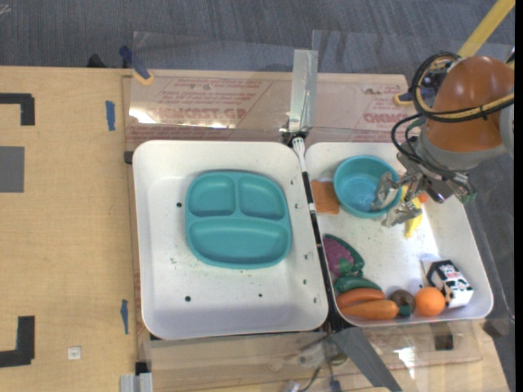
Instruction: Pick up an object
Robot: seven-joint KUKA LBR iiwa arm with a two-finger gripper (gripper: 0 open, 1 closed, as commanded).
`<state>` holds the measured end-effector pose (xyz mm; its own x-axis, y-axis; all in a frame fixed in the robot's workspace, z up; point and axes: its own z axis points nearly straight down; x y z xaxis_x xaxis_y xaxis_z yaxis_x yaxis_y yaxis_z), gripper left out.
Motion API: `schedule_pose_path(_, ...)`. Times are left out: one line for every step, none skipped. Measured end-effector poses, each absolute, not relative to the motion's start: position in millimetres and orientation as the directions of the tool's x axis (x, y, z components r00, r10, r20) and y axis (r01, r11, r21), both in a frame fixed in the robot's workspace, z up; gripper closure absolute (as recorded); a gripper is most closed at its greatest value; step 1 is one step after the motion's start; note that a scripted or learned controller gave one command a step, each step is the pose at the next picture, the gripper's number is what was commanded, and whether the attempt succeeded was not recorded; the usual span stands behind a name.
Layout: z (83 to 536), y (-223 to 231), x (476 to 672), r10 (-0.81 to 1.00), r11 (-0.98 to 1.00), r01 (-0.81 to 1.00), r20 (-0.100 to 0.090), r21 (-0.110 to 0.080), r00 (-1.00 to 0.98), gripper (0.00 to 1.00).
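Note:
My gripper (394, 203) hangs over the upper part of the right bin (458, 243), at the right rim of a teal bowl (359, 184). It is open: one finger (384, 193) sits over the bowl's edge and the other (403, 214) is just outside it, with nothing between them. A small yellow piece (413, 221) lies on the bin floor right beside the outer finger. An orange block (324, 197) rests left of the bowl.
Along the right bin's front lie a purple and green item (344, 256), a carrot (364, 303), a brown piece (402, 300), an orange ball (430, 301) and a black-and-white toy (450, 282). The left bin (155, 243) holds a teal divided plate (239, 219).

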<state>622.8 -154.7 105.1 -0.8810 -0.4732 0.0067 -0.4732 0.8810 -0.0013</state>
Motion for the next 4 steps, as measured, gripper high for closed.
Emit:
schedule_pose_path(203.1, -149.2, 664.5, -0.414, 0.91, -0.414, 0.011, 0.005, -0.91, 1.0)
schedule_pose_path(109.2, -107.6, 630.7, -0.724, 0.689, -0.724, -0.007, -0.017, -0.689, 1.0)
schedule_pose_path(195.4, -49.3, 625.3, -0.673, 0.739, -0.673, -0.011, -0.022, -0.739, 1.0)
schedule_pose_path(253.8, -76.6, 668.8, -0.728, 0.685, -0.728, -0.009, -0.009, -0.685, 1.0)
